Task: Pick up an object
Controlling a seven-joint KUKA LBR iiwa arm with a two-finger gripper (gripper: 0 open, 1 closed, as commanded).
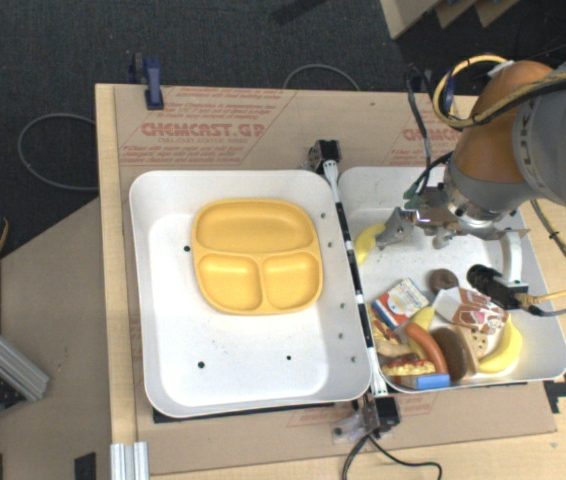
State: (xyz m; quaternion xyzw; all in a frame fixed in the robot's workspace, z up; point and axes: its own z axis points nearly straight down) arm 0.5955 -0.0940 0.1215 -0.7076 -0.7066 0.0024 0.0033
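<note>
arm hovering over right bin (553,353) | jaws (433,223) state: cannot tell | toy food pile (443,338) lying in bin's near corner | likely light, stiff, slick plastic; taking hotdog (425,345) across its middle

Glossy yellow plastic tray (257,254); smooth white plastic bins (163,268); matt printed cardboard over the bench (213,128); shiny toy food (443,343).

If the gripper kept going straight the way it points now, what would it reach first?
Probably the yellow piece at the right bin's left wall; the gripper points left toward it. Depth is unclear, so it may pass above.
</note>
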